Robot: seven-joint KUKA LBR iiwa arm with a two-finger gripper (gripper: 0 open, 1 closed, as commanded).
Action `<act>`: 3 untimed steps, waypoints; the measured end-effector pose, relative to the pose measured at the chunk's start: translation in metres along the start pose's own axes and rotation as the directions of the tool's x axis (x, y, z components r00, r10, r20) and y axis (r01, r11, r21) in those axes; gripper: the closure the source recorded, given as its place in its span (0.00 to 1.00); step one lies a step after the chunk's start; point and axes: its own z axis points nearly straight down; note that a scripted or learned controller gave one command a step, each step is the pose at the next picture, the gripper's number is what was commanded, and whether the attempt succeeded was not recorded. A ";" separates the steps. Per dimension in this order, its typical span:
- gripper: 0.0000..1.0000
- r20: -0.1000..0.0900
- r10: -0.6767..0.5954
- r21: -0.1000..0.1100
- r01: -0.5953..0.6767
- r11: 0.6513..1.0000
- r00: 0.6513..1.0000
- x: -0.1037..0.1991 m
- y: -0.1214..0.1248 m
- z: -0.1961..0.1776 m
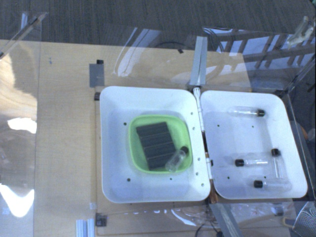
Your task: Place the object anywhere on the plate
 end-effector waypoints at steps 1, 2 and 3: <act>0.00 0.000 0.000 0.001 0.000 1.000 1.000 0.000 0.000 0.001; 0.00 0.000 0.000 0.001 0.000 1.000 1.000 0.000 0.000 0.001; 0.00 0.000 0.000 0.002 0.000 1.000 1.000 0.000 0.000 0.001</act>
